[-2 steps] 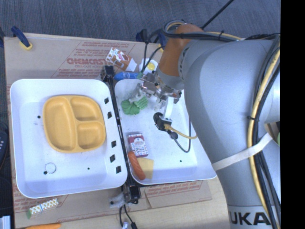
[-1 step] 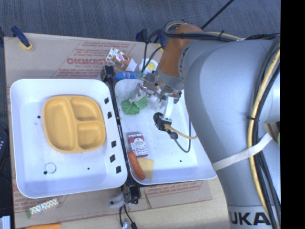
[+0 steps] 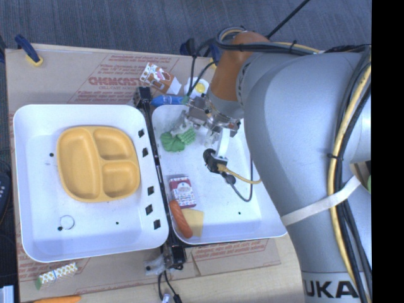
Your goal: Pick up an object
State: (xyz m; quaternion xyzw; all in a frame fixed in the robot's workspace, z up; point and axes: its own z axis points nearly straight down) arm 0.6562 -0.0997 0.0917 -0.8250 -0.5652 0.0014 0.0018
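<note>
We see the gripper low in the right bin, at its far-left corner, right over a green object. Can't tell fingers' state or any contact w/ it. Red packet, orange sausage & yellow wedge sit nearer. Yellow tray in left bin.
</note>
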